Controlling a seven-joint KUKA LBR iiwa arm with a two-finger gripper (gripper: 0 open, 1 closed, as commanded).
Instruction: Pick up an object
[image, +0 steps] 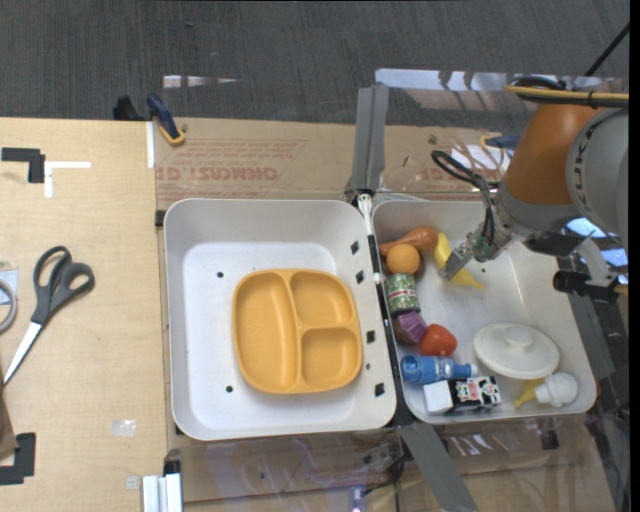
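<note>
Wooden counter (80, 380) carries two white bins, scissors (45, 300) lying left. We see a yellow divided plate (297, 330) in the left bin (190, 300). Over the right bin (570, 330), our claw (462, 262) touches a yellow object (448, 262) beside an orange (403, 259); whether it grips, we cannot tell.

Bright, even overhead light across the counter (90, 400), shadows soft and short under the yellow tray (297, 330); white glare streaks on the clear panel (470, 80) up top, the arm (570, 160) slightly soft, the rest reasonably sharp
</note>
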